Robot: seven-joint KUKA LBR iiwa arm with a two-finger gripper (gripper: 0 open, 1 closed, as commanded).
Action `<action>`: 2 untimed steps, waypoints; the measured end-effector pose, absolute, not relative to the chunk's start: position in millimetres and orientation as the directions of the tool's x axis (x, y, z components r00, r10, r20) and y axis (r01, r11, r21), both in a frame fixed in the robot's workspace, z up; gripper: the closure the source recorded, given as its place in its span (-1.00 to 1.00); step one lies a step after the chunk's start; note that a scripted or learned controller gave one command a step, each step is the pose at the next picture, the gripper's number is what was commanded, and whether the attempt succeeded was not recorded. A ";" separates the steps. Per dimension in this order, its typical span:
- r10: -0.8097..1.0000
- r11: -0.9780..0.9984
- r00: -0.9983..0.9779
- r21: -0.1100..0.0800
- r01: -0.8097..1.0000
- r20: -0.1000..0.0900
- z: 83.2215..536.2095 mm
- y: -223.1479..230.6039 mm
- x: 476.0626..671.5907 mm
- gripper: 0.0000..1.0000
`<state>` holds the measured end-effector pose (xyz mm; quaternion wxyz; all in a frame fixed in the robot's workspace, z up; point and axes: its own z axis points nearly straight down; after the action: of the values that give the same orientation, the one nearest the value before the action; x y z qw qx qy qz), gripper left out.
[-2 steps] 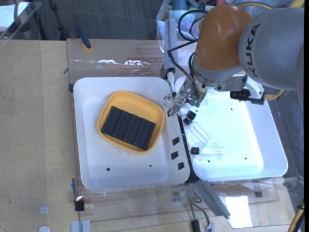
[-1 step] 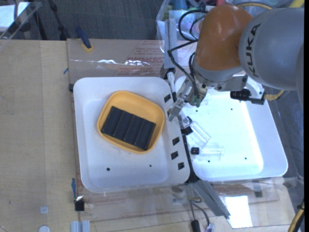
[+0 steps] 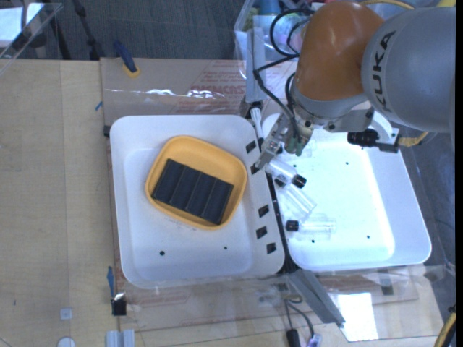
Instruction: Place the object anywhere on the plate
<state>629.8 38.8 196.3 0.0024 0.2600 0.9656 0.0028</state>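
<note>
We see the pincer (image 3: 278, 149) low over the dividing rims, seemingly gripping a clear plastic tube (image 3: 284, 172), so we judge the carry underway and must next swing left over the yellow square plate (image 3: 235, 168) holding a black ridged slab (image 3: 194, 190).

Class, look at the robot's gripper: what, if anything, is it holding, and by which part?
It cannot be told. The gripper hangs over the edge of the right bin, too small and cluttered to read. The dark block lies on the yellow plate.
</note>
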 end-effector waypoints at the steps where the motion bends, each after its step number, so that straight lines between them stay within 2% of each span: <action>1: 0.502 0.865 -0.865 0.006 0.502 -0.003 196.1 38.4 629.7 -1.00; 2: 0.400 0.917 -0.917 0.002 0.400 -0.001 191.1 -1.0 612.7 -1.00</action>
<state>612.7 -1.0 191.1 0.0006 0.2042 0.9789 0.0008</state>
